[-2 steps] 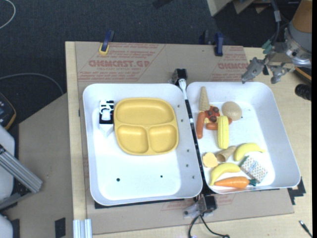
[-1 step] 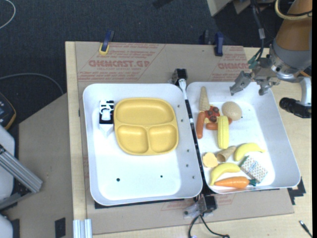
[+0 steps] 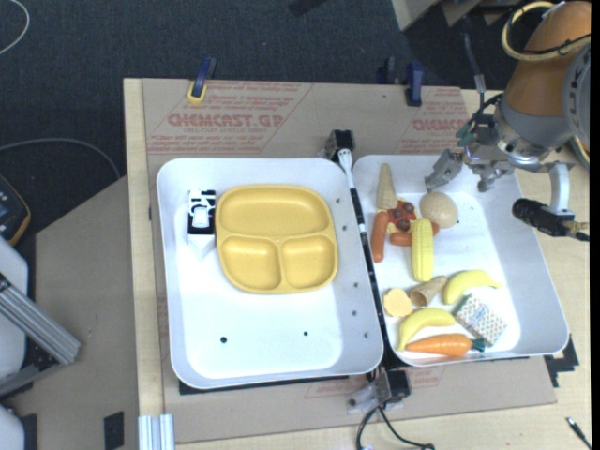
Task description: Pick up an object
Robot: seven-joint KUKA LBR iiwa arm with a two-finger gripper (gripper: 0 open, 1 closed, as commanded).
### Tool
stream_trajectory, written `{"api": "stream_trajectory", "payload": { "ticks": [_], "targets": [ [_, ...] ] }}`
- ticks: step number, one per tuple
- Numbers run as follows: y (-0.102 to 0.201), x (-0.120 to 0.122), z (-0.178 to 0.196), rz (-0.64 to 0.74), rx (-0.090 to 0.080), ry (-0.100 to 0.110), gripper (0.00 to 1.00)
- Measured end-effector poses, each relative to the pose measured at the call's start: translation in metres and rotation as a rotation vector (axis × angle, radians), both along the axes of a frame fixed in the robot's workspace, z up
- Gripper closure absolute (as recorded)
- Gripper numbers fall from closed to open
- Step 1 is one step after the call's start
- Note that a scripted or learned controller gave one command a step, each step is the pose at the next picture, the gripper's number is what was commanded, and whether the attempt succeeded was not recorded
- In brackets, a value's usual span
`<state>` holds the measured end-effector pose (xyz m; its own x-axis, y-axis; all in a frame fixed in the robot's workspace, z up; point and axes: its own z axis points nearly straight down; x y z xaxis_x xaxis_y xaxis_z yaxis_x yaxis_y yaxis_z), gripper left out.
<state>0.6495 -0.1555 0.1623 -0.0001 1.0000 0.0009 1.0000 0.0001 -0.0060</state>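
My gripper hovers over the far end of the right bin, open, with nothing between its fingers. A round beige ball lies just below and left of the fingertips. Beside it are a pale cone, an orange carrot, red berries and a corn cob. Nearer the front lie two bananas, a second carrot, a checkered block and a pale slice.
The left bin holds a yellow divided plate and a small black-and-white item at its far left. Clamps stand on the board's back edge. The arm's orange band is at the upper right.
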Motion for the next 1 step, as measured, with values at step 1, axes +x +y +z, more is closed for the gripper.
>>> {"api": "stream_trajectory", "payload": {
  "ticks": [1],
  "targets": [
    [-0.0014, -0.0039, -0.0434, 0.000, 0.000, 0.000, 0.00]
  ]
}}
